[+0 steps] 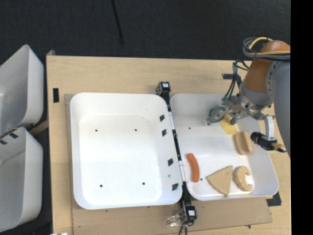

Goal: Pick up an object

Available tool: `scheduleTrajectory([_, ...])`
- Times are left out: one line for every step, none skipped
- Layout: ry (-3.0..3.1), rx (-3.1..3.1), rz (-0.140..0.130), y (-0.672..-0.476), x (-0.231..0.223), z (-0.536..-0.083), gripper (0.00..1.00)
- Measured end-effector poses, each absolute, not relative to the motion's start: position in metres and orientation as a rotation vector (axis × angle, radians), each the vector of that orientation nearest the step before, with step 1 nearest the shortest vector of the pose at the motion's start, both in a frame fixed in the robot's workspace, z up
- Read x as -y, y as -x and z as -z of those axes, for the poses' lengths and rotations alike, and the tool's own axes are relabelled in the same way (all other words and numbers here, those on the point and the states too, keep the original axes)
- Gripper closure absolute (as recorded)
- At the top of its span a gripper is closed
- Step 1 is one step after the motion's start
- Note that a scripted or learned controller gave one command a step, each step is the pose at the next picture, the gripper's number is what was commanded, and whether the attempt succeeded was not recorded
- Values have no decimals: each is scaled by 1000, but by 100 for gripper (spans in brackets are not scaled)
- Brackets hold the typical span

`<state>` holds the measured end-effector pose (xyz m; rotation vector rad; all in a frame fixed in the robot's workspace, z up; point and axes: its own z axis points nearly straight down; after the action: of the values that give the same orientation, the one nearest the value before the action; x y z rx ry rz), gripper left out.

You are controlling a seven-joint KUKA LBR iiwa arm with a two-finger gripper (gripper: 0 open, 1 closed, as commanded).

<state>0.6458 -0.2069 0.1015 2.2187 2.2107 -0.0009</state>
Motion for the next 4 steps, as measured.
scheduleTrajectory([-2214,-2224,-2,-664,166,-101,0])
scheduleTrajectory([-2217,-2227,1,-648,114,-100,0])
scheduleTrajectory([-2219,-2218,-1,-667,156,-130,0])
scheduleTrajectory([-2218,-2226,2,-660,114,-110,0])
